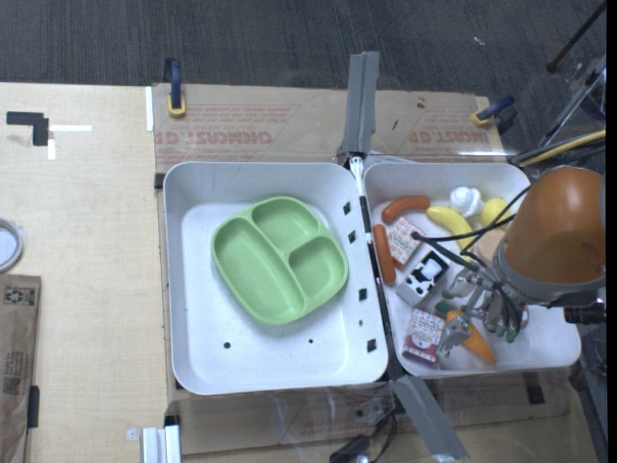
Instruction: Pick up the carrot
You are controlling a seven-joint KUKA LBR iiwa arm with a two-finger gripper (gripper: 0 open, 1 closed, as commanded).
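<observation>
The two-finger metal gripper (469, 309) hangs low in the right white bin (549, 355), fingers spread apart with nothing between them, just above the tapered orange carrot (477, 343). The carrot lies near the bin's front wall, its long axis running diagonally, narrow tip pointing toward the front right, blunt end under the fingers. A small red-and-white printed packet (422, 334) lies just beside it on the left. Farther back sit a yellow toy banana (447, 220) and two reddish sausages (406, 206). The left bin (183, 287) holds a green three-compartment plate (280, 258)
</observation>
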